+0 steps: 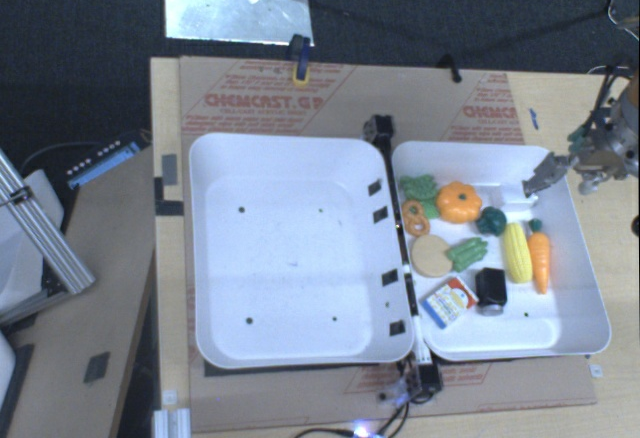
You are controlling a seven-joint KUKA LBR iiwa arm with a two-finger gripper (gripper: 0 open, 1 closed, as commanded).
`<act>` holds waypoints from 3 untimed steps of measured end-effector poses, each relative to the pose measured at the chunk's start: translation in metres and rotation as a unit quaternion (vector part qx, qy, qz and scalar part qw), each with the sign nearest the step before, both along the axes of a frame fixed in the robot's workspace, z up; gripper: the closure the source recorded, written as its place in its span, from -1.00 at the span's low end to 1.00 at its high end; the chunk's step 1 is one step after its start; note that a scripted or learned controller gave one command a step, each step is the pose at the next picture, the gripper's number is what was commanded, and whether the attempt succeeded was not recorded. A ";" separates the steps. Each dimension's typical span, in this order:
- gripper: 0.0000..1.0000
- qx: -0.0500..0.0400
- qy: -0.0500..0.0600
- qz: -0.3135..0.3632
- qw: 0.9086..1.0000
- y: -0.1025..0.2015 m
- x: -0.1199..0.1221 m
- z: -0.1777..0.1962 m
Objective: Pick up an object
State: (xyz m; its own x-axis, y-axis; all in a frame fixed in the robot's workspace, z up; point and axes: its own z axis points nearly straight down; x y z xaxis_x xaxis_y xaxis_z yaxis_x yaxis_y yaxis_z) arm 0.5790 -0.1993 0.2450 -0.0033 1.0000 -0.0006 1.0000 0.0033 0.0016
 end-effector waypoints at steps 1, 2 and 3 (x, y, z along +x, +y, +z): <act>-1.00 0.002 0.004 -0.002 1.000 -0.007 -0.076 -0.067; 1.00 -0.001 -0.001 0.000 1.000 -0.008 -0.071 -0.053; 1.00 0.002 0.001 0.001 1.000 0.049 -0.093 -0.165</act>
State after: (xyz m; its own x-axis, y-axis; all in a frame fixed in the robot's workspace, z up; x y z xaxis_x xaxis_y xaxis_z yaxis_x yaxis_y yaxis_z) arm 0.4863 -0.1507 0.0801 -0.0058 1.0000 0.0025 1.0000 0.0058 -0.0012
